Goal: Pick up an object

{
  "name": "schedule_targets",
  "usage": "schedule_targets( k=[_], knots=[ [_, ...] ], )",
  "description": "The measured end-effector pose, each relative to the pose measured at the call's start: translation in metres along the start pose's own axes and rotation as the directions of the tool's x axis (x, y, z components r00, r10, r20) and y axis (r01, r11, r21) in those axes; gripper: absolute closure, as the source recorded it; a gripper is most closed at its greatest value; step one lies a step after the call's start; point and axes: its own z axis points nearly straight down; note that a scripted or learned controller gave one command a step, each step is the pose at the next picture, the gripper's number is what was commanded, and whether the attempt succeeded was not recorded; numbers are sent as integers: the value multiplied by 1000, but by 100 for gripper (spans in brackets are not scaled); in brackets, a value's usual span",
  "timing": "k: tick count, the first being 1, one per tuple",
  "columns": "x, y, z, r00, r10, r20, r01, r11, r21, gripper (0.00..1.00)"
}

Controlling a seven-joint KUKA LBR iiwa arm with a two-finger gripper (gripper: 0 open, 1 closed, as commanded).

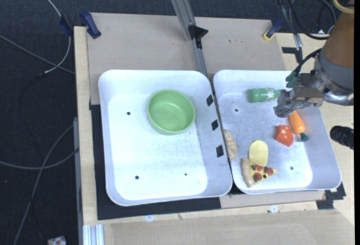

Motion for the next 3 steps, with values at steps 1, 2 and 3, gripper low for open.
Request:
schedule_targets(
  k=[1, 2, 3],
  knots=[
    [63, -6, 11, 1000, -1, -3, 1, 1000, 9, 100],
    [123, -13, 28, 1000, -1, -2, 1, 1000, 13, 100],
    [176, -7, 50, 1000, 1, 1, -1, 1000, 16, 100]
  ],
)
